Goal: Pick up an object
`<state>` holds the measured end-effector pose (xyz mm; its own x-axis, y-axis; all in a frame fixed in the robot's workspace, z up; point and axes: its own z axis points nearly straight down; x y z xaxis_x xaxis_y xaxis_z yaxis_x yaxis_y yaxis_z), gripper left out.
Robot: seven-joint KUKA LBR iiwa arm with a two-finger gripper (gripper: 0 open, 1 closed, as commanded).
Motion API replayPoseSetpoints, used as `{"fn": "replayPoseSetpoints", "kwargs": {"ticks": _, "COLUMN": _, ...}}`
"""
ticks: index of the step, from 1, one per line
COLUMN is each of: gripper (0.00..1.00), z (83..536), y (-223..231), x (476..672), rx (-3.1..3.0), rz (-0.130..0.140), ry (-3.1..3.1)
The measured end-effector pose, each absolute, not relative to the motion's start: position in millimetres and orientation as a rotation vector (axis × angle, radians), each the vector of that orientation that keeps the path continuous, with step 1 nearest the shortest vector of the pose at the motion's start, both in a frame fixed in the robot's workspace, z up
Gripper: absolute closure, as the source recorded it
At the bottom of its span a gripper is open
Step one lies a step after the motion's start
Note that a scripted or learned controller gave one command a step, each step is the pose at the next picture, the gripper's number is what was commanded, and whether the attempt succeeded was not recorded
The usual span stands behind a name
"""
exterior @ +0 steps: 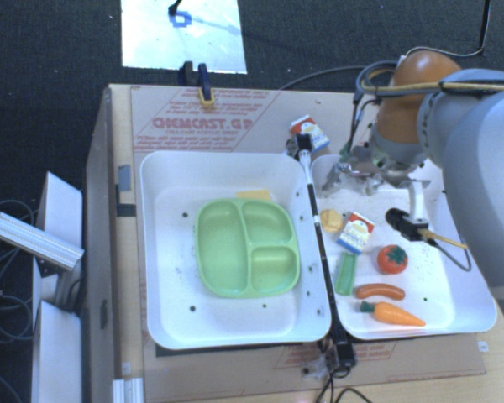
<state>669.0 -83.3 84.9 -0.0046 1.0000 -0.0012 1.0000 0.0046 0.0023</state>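
A: Where's the gripper (350, 177)?

B: Over the far corner of the right bin (466, 296), well up from the tomato (392, 259). Whether it's spread or pinching, I can't tell; the metal blurs together.

A: And the pickable things?

B: All near that tomato: small carton (354, 232) to its left, sausage (380, 291) and carrot (392, 314) just below it, green stick (346, 274) lower-left.

A: Risks?

B: They're crowded, so a descent may nudge neighbours or close on nothing. The arm (470, 124) hides the bin's far right side.

a robotics lab: white bins (151, 225) on a cardboard-topped bench (227, 116), loose cables (8, 217) at left, dark carpet (42, 49).
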Motion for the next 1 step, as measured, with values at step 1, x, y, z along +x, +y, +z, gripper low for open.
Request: {"fn": "replayPoseSetpoints", "kwargs": {"ticks": 1, "gripper": 0.0, "z": 85.2, "y": -85.2, "x": 669.1, "rx": 2.217, "rz": 0.002, "ry": 2.222}}
